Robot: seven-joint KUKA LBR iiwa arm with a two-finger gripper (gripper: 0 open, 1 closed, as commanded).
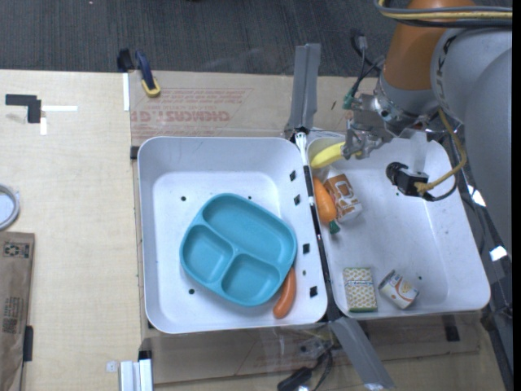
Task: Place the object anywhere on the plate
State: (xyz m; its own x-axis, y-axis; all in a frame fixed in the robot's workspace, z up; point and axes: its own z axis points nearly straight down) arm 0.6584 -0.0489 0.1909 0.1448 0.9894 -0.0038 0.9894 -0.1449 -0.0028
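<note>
Arm (456, 63) of grey metal with an orange band reaches over two shallow white plastic bins, the left bin (146, 218) holding a teal three-compartment plastic plate (236, 251), the right bin (456, 243) lying beyond the plate's right side. The two-finger gripper (358, 143) hangs up and to the right of the plate, just beside a yellow curved toy banana (326, 154) tucked in the right bin's far corner; whether it is closed on anything cannot be told.

The banana, judged to be the object meant, looks light, smooth and stiff, likely slippery. A grip across its thick middle seems safest, though the bin wall crowds it.

Right of the plate lie an orange rounded fruit (324, 204) touching a small printed carton (347, 198); lower right sit a flat speckled cracker box (359, 289) and a tipped small tin can (399, 290). An orange tapered carrot (283, 296) rests against the plate's lower right rim.
</note>
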